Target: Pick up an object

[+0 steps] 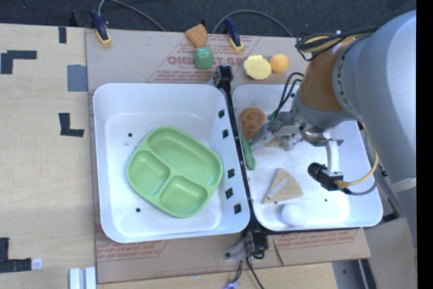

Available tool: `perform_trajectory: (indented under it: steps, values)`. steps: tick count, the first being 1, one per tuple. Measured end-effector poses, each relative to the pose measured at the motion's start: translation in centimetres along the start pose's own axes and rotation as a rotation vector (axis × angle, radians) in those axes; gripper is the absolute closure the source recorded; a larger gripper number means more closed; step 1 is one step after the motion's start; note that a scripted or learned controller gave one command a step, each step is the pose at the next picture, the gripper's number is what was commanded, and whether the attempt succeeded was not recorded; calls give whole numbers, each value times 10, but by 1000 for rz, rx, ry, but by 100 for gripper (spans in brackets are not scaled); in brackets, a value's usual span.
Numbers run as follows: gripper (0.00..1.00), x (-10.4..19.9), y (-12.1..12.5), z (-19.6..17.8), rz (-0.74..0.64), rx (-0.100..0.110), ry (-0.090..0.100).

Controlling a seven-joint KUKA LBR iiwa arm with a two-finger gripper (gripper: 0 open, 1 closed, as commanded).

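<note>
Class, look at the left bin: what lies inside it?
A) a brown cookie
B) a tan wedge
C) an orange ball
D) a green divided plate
D: the green divided plate lies in the left bin, while the brown cookie and the tan wedge lie in the right bin, and the orange ball sits on the cardboard beyond both bins.

Brown cookie [252, 120] flat, top-left of right bin, tan wedge [282, 186] lower mid, white ball [293, 214] below

The grey arm [385, 78] reaches in from the right, its orange-banded wrist [321, 81] angled downward and leftward.
</note>
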State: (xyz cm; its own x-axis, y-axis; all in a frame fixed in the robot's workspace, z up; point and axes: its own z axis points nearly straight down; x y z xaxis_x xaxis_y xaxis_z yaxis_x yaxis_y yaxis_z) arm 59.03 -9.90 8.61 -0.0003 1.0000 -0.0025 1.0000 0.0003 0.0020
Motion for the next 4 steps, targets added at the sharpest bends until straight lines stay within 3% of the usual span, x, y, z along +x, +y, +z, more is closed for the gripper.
perform_trajectory:
  steps: [2,4]
  values:
    - [0,-2,78,1,0,3,0]
    - [0,1,78,1,1,3,-6]
